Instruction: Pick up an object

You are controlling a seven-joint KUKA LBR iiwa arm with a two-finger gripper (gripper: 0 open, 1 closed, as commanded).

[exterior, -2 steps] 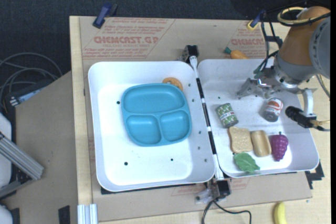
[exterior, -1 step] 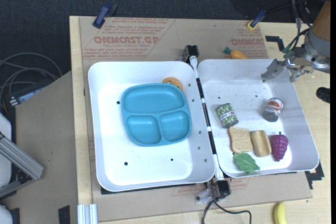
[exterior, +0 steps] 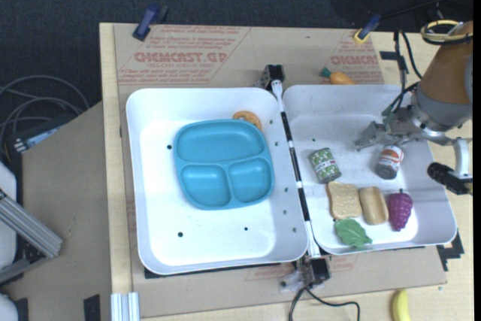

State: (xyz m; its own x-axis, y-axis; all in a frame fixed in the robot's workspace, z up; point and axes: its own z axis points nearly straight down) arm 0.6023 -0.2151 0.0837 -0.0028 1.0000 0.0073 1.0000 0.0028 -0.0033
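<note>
Can (exterior: 388, 161) under jaws (exterior: 391, 137), grip unclear; green tin (exterior: 325, 164), toast (exterior: 344, 199), bread roll (exterior: 373, 204), grapes (exterior: 400, 208) nearby.

Glossy white plastic bins (exterior: 150, 162), a matt blue tray (exterior: 223, 163) (probably plastic), on bare cardboard-like board (exterior: 188, 56).

arm (exterior: 449, 79): the picture's edge at 3 o'clock cuts it off, so you see just the wrist end.
jaws: you can't tell their stance; the wrist body covers them.
orange ring (exterior: 247, 118): the blue tray (exterior: 224, 164) hides its lower half.
banana (exterior: 401, 306): clipped at 5 o'clock.
</note>
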